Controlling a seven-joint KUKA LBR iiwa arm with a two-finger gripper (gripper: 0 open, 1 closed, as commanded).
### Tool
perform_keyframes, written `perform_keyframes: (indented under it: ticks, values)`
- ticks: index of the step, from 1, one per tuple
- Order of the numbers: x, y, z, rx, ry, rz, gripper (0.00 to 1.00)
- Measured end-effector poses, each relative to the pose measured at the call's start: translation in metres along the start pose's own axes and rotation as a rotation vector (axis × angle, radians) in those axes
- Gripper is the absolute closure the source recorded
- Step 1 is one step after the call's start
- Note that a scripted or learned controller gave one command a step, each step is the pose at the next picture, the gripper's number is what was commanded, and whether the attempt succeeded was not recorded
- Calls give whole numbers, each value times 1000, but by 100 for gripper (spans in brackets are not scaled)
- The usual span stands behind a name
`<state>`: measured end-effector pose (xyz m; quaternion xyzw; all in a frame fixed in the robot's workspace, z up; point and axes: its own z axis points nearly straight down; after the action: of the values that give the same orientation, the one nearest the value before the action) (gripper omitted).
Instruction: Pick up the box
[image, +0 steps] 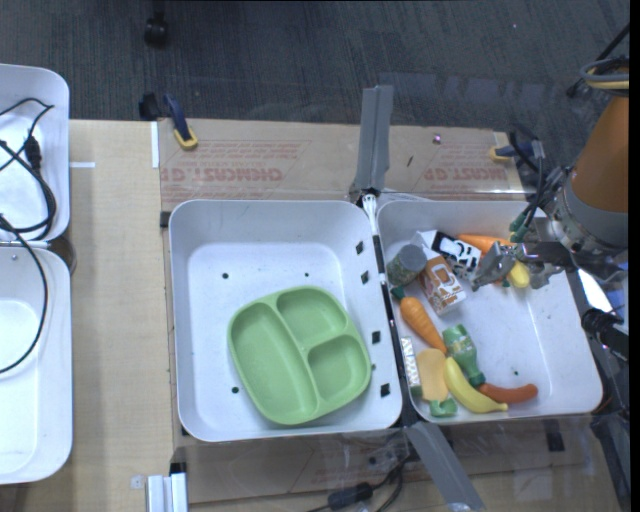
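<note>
A: So the gripper (508, 268) is hanging over the right bin (560, 395), up near its back edge. Honestly can't tell if it's clenched or loose, too much clutter there.

B: And the box (442, 283)?

A: Orange and white carton, lying in the same bin just left of the gripper, not between the fingers as far as I can see. A carrot (420, 322) sits below it, a banana (470, 390) further down. The left bin (195, 330) has a green divided plate (300, 352).
</note>
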<state>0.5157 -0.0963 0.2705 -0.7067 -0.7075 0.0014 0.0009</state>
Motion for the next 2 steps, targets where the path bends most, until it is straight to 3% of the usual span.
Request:
perform_keyframes:
  ticks: [1,2]
  values:
    - [-5,9,171,1,1,69,0]
    - [-23,88,178,-3,0,81,0]
